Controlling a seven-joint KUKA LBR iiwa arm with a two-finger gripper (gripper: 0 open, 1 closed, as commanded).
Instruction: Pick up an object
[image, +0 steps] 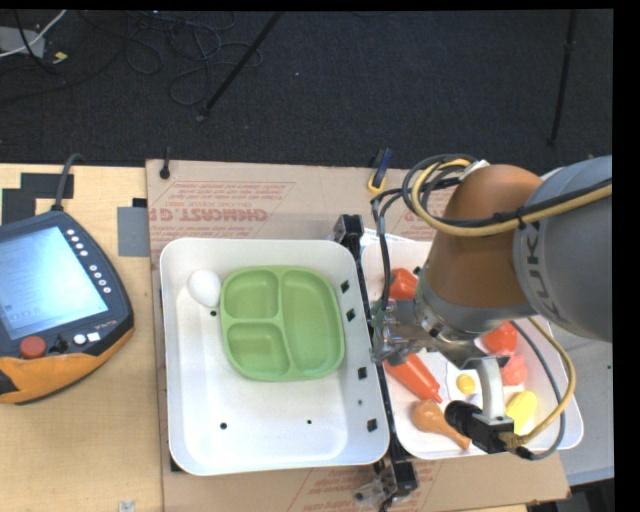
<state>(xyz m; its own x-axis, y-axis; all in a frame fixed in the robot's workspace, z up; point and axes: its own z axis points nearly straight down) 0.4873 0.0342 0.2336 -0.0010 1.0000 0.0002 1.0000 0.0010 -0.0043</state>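
— Hanging low over the right bin (408, 425), that gripper (390, 343): open or closed?
— Can't tell; the arm (480, 250) covers most of it. An orange carrot (413, 373) lies just beside it, its top end hidden, slanting, thin tip toward the bin's front right.

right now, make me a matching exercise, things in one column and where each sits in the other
Things: 1 green divided plate; 2 white egg; 3 orange carrot; 4 screen pendant.
Places: a right bin; b bench left of the bins; c middle of left bin; d left bin's far left corner.
Pairs: 1-c; 2-d; 3-a; 4-b
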